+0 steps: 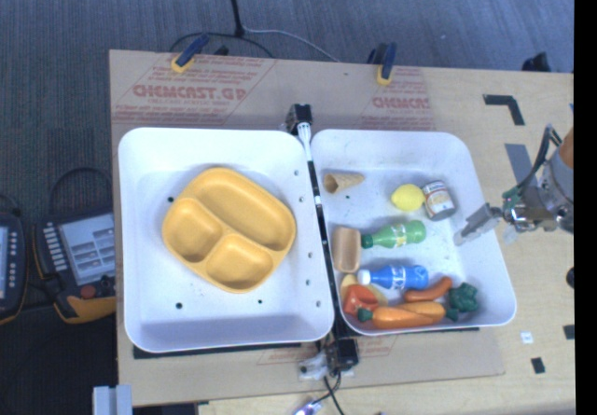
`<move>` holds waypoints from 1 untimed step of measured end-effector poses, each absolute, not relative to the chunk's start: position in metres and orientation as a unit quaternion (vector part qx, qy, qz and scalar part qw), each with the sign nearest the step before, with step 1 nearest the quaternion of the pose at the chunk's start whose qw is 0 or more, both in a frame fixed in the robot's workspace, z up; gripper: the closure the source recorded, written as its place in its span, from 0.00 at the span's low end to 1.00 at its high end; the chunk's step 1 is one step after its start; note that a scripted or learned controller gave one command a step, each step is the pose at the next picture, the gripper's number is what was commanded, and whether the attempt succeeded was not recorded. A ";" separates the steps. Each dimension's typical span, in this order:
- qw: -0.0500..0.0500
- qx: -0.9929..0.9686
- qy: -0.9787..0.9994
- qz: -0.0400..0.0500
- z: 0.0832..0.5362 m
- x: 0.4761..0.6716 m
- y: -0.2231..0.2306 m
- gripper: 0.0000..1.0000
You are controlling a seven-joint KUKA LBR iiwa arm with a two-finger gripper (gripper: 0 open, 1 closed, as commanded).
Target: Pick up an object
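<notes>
One yellow tray [229, 228] (left bin), two bottles [395, 236], two carrots [408, 314]; jaws' state unclear.

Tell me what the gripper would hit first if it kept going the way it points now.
The gripper points left over the right bin's rim. Going on, it would probably meet the small can first, though height is hard to judge.

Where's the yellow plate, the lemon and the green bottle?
yellow plate [229, 228], camera view: on its centre ridge, in the left bin.
lemon [407, 198], camera view: on its middle, in the right bin.
green bottle [396, 236], camera view: on its body.
</notes>
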State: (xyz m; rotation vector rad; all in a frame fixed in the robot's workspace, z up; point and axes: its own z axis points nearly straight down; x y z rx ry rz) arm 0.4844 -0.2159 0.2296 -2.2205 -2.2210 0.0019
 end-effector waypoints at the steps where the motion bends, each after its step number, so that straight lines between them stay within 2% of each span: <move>1: 0.003 -0.694 -0.720 0.000 0.112 0.558 -0.219 0.00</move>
